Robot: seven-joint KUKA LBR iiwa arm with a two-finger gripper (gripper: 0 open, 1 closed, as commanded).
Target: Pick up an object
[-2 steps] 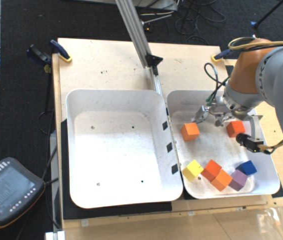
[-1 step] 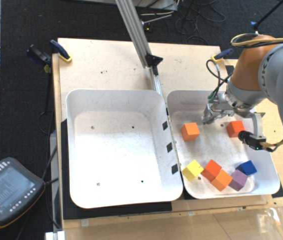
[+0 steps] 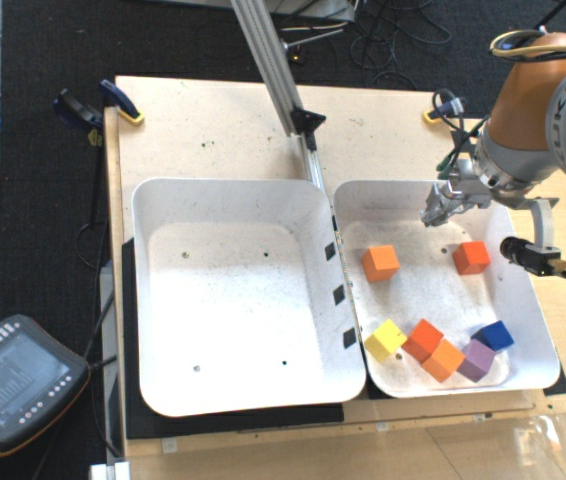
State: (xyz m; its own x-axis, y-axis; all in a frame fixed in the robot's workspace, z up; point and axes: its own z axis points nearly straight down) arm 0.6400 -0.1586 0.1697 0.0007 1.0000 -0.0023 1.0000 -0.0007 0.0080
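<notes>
Overhead, at a slant: two shallow white plastic bins with rounded corners, side by side on a pale speckled bench (image 3: 223, 128). Left bin (image 3: 163, 218) smooth, glossy, dotted with dark specks. Right bin (image 3: 363, 203) taken as the landmark, holding seven small matte cubes, foam-like in look.

Near the middle of the right bin: an orange cube (image 3: 381, 261) and, toward the bin's right wall, a red-orange cube (image 3: 472, 257), well apart from each other. Against the bin's near rim, a tight cluster of five: yellow cube (image 3: 385, 339), red-orange cube (image 3: 425, 337), orange cube (image 3: 444, 359), purple cube (image 3: 477, 360), blue cube (image 3: 493, 335), several touching.

Over the bin's far right corner: the gripper (image 3: 437, 211), metal grey, hanging from a grey arm with an orange band, nothing seen between its tips; cannot tell whether spread or closed. Cables looped beside the wrist.

Beyond the bin's far rim: a slanted aluminium rail (image 3: 263, 43). Far past the left bin, at the bench's near-left corner: a grey control pendant (image 3: 13, 383). At the bench's far corners, two yellow-tipped clamps.
</notes>
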